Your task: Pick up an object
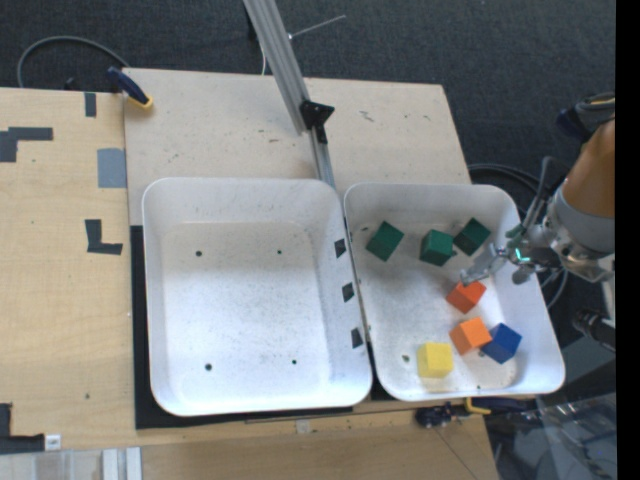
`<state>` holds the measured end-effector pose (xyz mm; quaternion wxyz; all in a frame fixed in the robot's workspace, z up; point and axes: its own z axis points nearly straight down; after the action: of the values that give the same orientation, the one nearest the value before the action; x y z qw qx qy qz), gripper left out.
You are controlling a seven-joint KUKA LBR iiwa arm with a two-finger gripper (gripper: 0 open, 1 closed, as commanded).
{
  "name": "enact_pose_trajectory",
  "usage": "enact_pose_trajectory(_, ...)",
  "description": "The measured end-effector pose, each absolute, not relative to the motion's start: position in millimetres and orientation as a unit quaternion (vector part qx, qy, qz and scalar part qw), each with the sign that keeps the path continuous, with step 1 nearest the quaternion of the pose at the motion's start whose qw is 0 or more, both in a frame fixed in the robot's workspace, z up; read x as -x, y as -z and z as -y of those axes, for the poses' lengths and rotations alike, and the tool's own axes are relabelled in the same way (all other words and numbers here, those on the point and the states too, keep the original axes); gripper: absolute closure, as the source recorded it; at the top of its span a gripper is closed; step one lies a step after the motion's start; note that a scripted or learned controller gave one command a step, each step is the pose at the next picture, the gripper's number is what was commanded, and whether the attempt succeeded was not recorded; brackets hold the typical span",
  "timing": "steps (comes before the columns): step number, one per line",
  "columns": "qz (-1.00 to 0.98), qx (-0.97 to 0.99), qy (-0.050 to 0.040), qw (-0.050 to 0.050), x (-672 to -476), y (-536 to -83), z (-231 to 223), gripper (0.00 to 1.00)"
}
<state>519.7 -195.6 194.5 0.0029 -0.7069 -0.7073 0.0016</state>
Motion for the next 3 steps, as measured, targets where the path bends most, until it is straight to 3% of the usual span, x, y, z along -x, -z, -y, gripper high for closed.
enact_pose_trajectory(1,0.708,0.706,-0.0004,0.001,-520.9,-197,196,0.00)
enact_pose_trajectory(3,0.708,0.707,-0.0022,0.003,-519.7,-98,188,0.00)
